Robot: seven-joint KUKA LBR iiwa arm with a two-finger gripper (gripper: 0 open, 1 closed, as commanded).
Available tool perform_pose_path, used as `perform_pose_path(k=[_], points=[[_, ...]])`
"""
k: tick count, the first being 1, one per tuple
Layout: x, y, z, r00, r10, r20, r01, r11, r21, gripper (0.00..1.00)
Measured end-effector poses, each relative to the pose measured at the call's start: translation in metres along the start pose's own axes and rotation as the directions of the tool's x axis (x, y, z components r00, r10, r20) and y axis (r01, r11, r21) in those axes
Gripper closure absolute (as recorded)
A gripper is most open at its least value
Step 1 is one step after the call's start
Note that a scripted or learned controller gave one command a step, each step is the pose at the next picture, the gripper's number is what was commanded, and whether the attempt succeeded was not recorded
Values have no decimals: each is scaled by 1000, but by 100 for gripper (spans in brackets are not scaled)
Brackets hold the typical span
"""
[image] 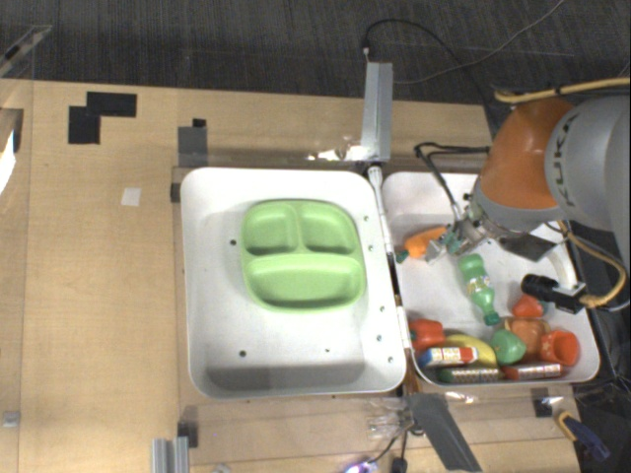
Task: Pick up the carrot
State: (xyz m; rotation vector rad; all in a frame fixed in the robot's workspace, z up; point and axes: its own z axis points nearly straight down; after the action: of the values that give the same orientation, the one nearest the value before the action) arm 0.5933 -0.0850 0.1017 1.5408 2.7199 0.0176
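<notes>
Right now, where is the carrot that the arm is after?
The carrot lies in the right bin, near its left wall and toward the far end, with the gripper right beside it and a green bottle just below.

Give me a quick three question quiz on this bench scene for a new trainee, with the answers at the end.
1. True or false: the carrot lies in the bin that holds the green divided plate.
2. Which is nearest the hand? A) the carrot B) the green bottle C) the orange cup
3. Fill in: the toys piled along the right bin's near edge include a yellow ____.

Key:
1. False; the carrot is in the right bin, near its left wall, and the plate is in the left bin.
2. A; the hand sits just right of the carrot.
3. banana
</notes>
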Motion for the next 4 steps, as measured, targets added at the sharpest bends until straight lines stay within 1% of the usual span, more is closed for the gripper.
perform_pose_path(k=[1,2,3,4], points=[[0,0,0,1000,0,0,0,1000,0,0],[-42,43,15,999,-51,-12,51,999,19,0],[-44,46,3,998,-57,-1,57,998,12,100],[-44,46,3,998,-58,-2,58,998,13,0]])
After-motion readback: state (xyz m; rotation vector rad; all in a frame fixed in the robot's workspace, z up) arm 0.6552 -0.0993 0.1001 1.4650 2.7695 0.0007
